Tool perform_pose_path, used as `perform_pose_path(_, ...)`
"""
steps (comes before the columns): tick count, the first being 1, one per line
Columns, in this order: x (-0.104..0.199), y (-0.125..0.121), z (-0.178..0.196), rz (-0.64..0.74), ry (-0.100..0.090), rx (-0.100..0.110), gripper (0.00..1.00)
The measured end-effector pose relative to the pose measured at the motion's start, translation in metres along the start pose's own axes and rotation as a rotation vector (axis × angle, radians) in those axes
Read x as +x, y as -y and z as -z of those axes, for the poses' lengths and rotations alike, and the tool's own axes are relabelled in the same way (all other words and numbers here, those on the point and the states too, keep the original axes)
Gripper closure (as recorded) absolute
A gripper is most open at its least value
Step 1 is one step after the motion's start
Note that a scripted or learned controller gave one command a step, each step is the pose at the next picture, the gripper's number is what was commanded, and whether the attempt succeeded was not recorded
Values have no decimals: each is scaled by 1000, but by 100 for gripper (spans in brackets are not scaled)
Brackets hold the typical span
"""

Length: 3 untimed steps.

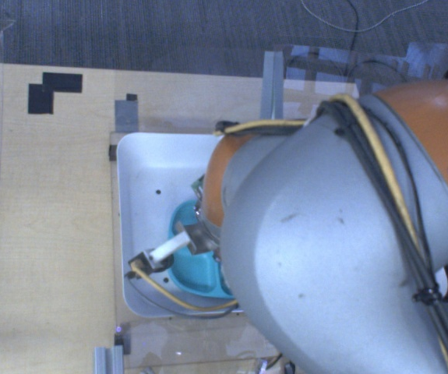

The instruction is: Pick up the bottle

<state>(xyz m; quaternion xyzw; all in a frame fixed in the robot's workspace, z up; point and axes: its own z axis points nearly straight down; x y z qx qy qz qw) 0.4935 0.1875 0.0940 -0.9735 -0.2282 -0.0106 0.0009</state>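
Looking down from the camera, teal bottle (192,275) at the near end of the bin (142,178), half tucked under the arm (325,232), gripper (202,238) right over it but can't tell if open or closed, prob light slick plastic, so best grabbed across its narrow part.

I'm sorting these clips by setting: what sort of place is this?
Probably a robotics lab: a grey-and-orange arm reaches over a white bin on a wooden bench, with a loose cable on carpet behind.
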Motion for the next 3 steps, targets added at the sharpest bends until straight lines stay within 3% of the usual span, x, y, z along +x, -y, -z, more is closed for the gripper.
perform_pose_path(1, 8, -4, 17, 2, -26, -10, 100)
perform_pose_path(2, 22, -74, 142, 164, 15, 3, 100)
perform_pose_path(3, 21, -15, 110, 369, 19, 8, 100)
